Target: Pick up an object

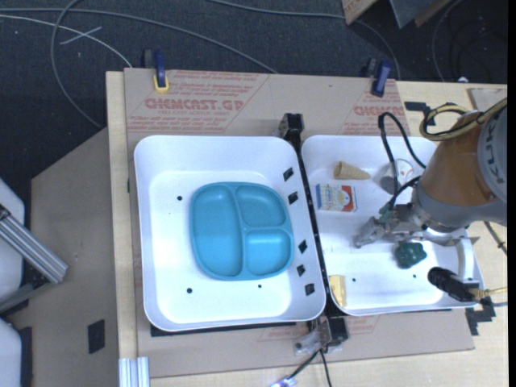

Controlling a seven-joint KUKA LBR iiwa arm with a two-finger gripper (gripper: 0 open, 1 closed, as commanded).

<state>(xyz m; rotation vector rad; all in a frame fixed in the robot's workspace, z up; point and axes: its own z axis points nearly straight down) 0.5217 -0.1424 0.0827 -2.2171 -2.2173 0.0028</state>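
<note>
Over the right bin (355,301), my pincer (375,230) hovers; whether it grips, I cannot tell. At its four o'clock, just beside it, lies a green lump (409,254).

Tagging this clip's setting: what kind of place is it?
Likely a robotics lab bench: two white bins on a board held by clamps, loose cables over dark carpet, and a KUKA arm reaching in.

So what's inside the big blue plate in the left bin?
Nothing that I can see. The blue plate has three hollow sections, all bare. Whatever lies under it in the left bin is covered.
</note>
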